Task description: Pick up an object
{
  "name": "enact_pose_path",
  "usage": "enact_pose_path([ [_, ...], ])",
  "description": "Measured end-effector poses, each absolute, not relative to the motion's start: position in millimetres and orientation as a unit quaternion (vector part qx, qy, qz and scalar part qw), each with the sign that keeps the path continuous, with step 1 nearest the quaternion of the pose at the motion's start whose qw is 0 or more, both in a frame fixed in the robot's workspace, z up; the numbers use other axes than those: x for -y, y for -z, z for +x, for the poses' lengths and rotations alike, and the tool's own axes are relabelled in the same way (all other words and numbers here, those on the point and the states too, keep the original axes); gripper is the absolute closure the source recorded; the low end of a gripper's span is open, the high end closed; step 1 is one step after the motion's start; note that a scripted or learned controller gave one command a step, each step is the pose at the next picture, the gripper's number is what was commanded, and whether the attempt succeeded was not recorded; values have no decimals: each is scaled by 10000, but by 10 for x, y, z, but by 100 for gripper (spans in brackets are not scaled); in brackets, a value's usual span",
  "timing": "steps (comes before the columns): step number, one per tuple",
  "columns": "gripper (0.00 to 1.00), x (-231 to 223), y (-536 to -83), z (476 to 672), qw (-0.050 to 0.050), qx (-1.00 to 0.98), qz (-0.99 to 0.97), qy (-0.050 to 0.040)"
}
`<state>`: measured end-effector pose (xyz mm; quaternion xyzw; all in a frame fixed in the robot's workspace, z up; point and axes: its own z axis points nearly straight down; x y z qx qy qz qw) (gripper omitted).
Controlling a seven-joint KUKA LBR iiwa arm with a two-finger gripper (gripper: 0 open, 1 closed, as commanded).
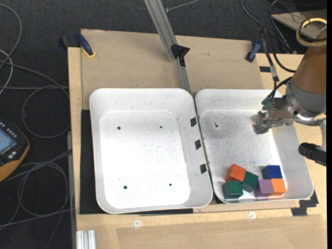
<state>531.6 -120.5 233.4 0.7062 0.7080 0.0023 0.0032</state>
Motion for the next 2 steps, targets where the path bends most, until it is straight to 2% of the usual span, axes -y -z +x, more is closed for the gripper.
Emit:
enact_pose_path([
  [1,100,1206,-2876,5332,34,-7078,7064,-23],
  [2,100,613,-2794,5504,3,-7097,7045,-12],
])
